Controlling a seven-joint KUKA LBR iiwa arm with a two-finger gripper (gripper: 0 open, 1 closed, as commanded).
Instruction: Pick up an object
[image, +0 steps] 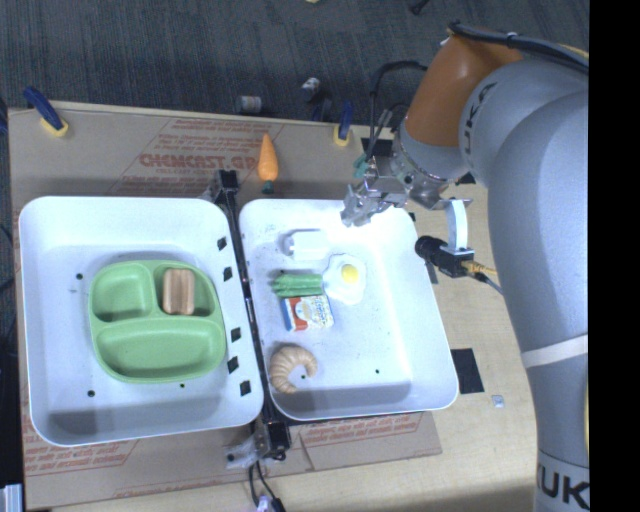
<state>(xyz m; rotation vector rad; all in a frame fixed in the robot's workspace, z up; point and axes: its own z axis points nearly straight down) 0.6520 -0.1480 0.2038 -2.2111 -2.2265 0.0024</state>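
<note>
The pick looks not yet done: the metal two-finger gripper (358, 207) hovers at the right bin's upper rim, its opening too unclear to tell, while the fried egg toy (347, 279) lies mid-frame in the white right bin (420, 340)

The arm (520, 130) is being reached in from the right, wrist bent down. The gripper (358, 208) is being held low, pointing leftward.

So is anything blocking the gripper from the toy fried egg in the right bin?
Nothing visible does. The gripper hangs over the right bin's far edge, and the fried egg lies on open bin floor nearer the camera; the green item and carton sit beside it.
</note>
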